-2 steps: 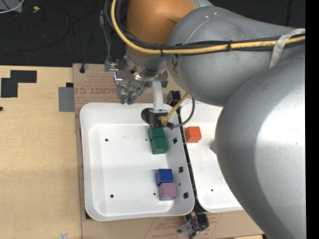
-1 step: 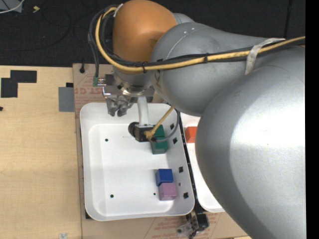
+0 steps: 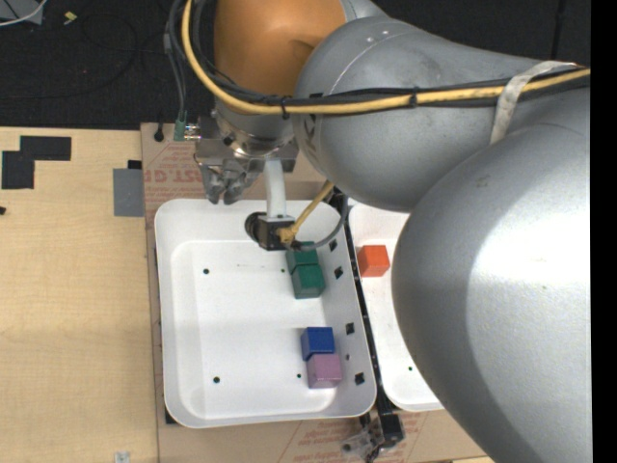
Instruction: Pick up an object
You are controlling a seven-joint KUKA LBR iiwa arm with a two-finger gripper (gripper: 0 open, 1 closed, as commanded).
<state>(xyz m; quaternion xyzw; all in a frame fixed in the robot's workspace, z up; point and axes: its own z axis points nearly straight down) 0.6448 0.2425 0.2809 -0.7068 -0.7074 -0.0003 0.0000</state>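
Observation:
My gripper (image 3: 225, 191) hangs over the back left rim of the left bin (image 3: 183, 355), open with nothing between its fingers. A green block (image 3: 307, 274) lies in that bin near its right wall, well to the right of the gripper and nearer the front. Further forward a blue block (image 3: 317, 340) sits against a purple block (image 3: 324, 370). An orange block (image 3: 373, 259) lies in the right bin (image 3: 405, 394), and the arm hides much of that bin.
The big grey arm (image 3: 463, 162) covers the view's right and upper middle. Left of the bins is a tan board (image 3: 67, 307) with dark shapes. The divider (image 3: 352, 297) between the bins runs beside the green block.

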